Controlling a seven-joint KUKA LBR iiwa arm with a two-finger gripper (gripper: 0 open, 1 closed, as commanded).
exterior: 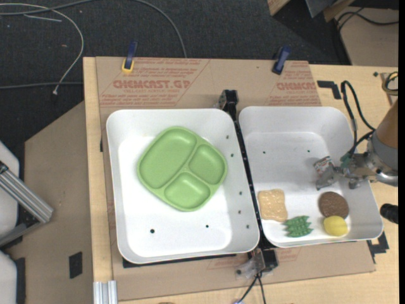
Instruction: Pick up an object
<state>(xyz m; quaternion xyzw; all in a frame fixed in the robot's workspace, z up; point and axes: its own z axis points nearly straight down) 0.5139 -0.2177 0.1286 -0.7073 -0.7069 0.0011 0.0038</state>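
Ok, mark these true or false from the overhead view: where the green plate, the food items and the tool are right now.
1. The green divided plate lies in the left bin. True.
2. The brown round piece sits on the plate. False: it lies in the right bin.
3. The yellow piece lies beside the brown one. True.
4. The tool is above the left bin. False: above the right bin.
5. The green leafy piece is near the cracker. True.

Arm (389, 145) cut off by right edge; gripper (325, 171) blurred.
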